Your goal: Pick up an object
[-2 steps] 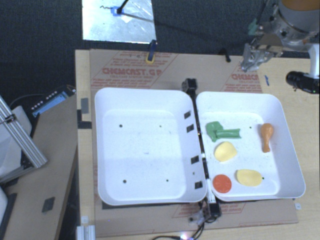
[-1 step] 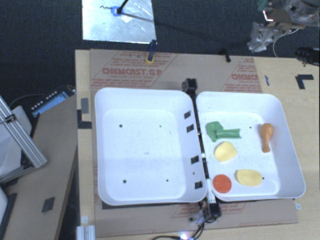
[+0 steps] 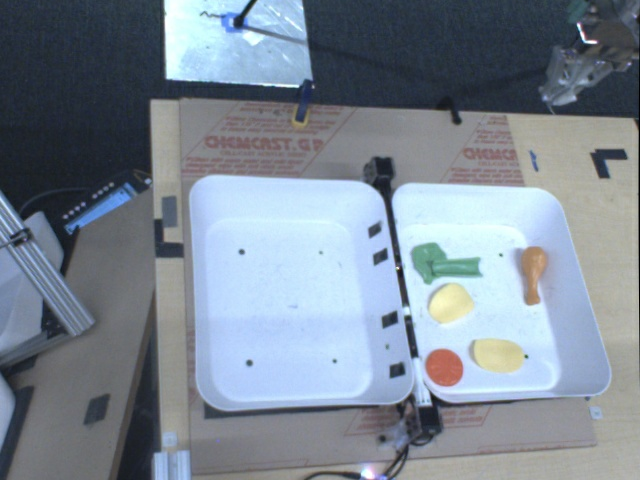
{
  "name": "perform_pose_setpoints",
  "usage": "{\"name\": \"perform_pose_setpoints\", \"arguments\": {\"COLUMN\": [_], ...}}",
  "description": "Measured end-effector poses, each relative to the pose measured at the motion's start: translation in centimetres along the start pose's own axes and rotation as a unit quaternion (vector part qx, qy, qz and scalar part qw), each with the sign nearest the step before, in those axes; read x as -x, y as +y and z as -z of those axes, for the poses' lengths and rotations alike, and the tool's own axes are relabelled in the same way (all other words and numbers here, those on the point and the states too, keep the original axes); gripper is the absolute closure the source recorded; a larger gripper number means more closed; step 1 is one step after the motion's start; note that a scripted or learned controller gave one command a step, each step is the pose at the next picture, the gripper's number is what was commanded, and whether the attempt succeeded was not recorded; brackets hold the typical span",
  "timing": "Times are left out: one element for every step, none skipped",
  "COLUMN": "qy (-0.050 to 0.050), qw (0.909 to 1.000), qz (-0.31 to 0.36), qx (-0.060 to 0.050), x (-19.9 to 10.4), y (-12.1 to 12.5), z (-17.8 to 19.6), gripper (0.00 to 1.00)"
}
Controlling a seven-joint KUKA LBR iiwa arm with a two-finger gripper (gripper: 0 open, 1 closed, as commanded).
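Objects, five, all in the right bin (image 3: 572,230): green piece (image 3: 442,263), orange drumstick (image 3: 533,271), two yellow pieces, red disc (image 3: 445,367). Gripper (image 3: 583,60) hangs upper right, well apart; whether its jaws are spread you cannot tell. Choose the isolated drumstick; descend centred.

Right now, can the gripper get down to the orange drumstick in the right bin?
Probably yes. The gripper sits up beyond the right bin, and the orange drumstick lies alone near the bin's right side with nothing on it or touching it.
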State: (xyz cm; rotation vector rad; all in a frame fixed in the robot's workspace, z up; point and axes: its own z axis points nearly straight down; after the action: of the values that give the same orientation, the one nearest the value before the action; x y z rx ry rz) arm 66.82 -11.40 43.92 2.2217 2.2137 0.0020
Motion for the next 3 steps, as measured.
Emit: {"name": "perform_pose_setpoints", "arguments": {"qy": [0.000,0.000,0.000], "qw": [1.0000,1.0000,1.0000], "qz": [0.000,0.001,0.004], "qx": [-0.001,0.000,0.001], "x": [4.8,9.4,9.2], "y": [0.0,0.0,0.1], "z": [-0.3,0.4,4.6], "gripper": [1.00,1.00,1.00]}}
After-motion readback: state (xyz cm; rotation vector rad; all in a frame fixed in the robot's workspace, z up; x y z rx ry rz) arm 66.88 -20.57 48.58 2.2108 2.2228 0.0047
